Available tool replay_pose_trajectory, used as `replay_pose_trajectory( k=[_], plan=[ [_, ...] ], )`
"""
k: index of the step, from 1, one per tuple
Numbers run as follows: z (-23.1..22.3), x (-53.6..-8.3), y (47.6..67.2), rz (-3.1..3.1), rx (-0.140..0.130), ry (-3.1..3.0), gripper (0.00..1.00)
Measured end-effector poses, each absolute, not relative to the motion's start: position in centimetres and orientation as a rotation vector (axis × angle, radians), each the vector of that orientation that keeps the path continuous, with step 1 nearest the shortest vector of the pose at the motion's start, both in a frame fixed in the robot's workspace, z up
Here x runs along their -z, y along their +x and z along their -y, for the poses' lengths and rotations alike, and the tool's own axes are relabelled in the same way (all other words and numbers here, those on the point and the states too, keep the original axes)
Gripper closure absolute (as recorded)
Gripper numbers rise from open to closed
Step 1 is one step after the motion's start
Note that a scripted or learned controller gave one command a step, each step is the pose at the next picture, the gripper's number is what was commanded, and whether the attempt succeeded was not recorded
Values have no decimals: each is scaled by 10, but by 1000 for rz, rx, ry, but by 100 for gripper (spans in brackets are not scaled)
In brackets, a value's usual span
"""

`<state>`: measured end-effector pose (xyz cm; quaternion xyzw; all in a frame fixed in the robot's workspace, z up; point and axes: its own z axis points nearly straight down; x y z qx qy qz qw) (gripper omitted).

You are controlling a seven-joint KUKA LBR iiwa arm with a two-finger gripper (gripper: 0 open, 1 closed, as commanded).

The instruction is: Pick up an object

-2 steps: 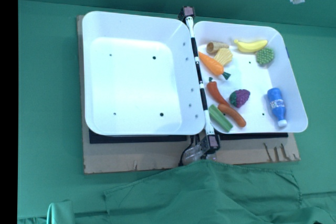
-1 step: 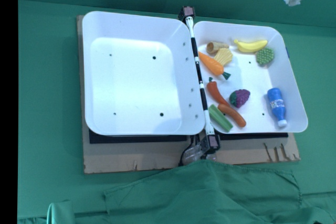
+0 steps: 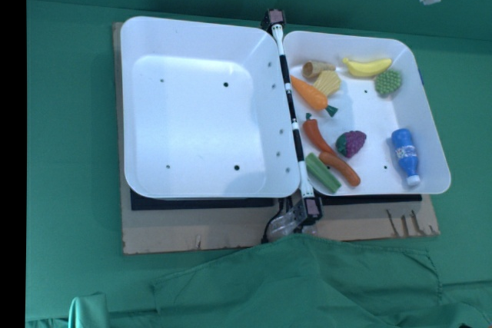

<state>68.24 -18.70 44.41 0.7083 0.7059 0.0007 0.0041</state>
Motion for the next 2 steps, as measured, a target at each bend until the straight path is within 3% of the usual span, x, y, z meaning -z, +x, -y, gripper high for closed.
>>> replay_pose_trajectory(
  k=[2],
  plan=[
    [187,-437,700,-2213,-1,2219,100]
  ],
)
